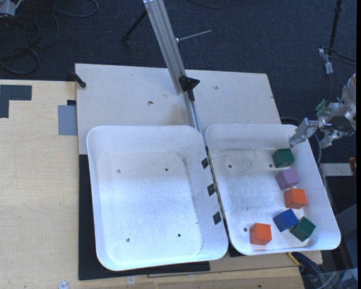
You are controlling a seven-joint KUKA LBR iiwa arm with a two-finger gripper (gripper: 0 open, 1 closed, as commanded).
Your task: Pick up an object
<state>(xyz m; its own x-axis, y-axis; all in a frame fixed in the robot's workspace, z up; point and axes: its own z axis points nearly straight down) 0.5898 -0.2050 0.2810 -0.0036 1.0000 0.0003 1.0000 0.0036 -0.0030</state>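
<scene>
Tool (313,132) | fingers spread open, gripping nothing | poised just beside green cube (283,158) | right bin (240,138)

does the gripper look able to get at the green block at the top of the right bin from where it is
Probably yes. The gripper sits just above the right bin at its far right rim, close to the green block. Nothing lies between them, and the purple block sits apart, nearer the camera.
</scene>
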